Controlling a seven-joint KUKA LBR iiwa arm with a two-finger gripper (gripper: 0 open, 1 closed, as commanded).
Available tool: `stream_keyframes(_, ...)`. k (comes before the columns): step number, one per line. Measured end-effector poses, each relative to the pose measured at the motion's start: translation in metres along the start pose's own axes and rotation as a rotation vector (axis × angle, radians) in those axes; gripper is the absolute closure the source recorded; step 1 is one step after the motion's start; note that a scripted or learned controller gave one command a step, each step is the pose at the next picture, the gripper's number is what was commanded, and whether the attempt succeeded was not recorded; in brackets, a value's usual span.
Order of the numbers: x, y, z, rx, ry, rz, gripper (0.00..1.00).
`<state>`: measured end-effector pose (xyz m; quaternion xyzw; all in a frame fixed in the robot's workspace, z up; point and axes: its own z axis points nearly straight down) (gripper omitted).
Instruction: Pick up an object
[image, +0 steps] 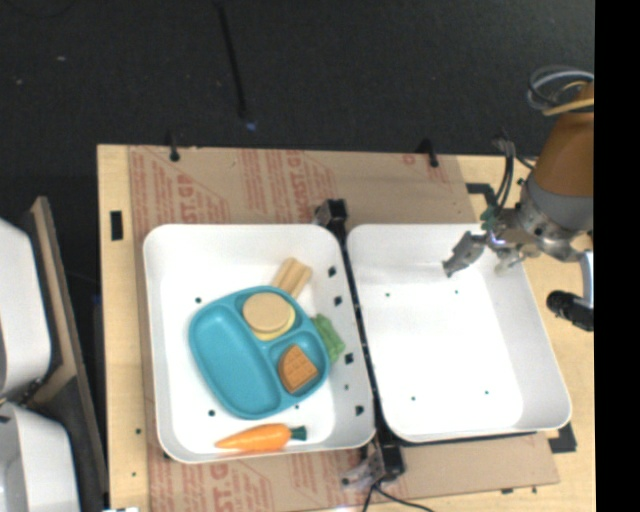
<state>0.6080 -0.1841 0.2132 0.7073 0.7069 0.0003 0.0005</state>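
You will find the bench (230, 185) lined with cardboard bearing red print too blurred to read. The arm (562, 165) enters from the right, wrist bent down over the right bin (455, 400). The tool (478, 250) hangs above that bin's upper edge; whether it is apart or together cannot be told. In the left bin (175, 270) lie a blue compartment tray (230, 365) and an orange carrot (255, 437).
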Motion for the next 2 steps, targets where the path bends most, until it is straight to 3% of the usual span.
stream_keyframes(1, -0.024, 0.004, 0.061, 0.004, 0.0, 0.002, 0.0)
stream_keyframes(2, -0.043, 0.026, 0.012, -0.004, -0.002, 0.0, 0.0)
